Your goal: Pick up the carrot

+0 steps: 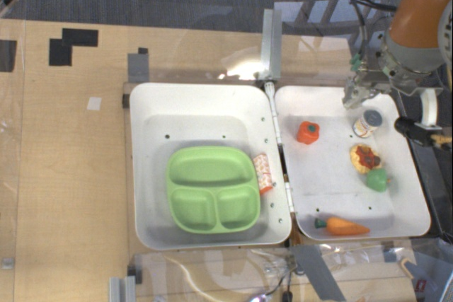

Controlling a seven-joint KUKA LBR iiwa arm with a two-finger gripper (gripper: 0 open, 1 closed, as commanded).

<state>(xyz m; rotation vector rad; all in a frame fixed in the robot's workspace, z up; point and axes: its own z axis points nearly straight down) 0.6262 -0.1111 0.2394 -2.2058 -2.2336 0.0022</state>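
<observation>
Seemingly bent down, the pincer (356, 90) hangs well apart from the carrot (342, 226).

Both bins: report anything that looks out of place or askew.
One oddity: a small striped packet sits wedged between the green divided plate and the left bin's wall, tilted. The carrot lies flat along the right bin's near edge; nothing looks spilled.

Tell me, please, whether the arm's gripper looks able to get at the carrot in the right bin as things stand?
Probably yes. The carrot lies flat by the near wall of the right bin with nothing on top of it. The gripper is over the far end, and the wall's closeness may crowd it.
</observation>
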